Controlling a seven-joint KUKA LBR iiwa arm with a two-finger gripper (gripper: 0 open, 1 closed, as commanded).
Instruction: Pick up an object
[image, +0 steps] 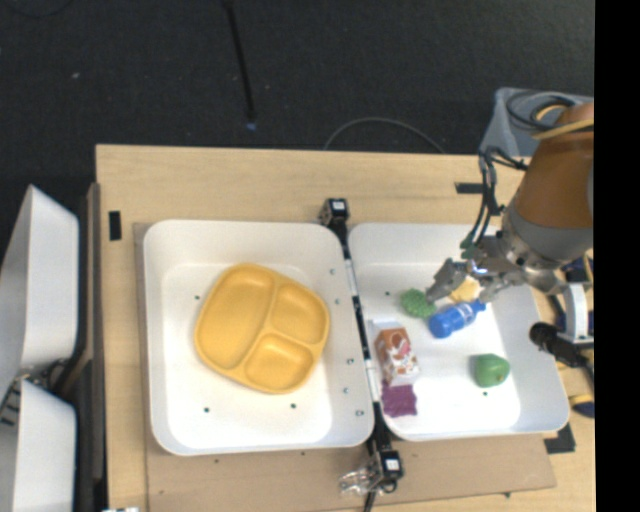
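Observation:
My gripper hangs low over the upper middle of the right bin, reaching in from the right. A small yellow object sits directly under it, partly hidden by the gripper. A blue bottle lies just below the gripper, and a small green object lies to its left. Nearer the front of the bin are a green ball, a red and white packet and a purple object. I cannot see whether anything is held.
The left bin holds a yellow divided plate. A ridge with black clips separates the two bins. The arm's grey and orange body covers the right bin's far right corner.

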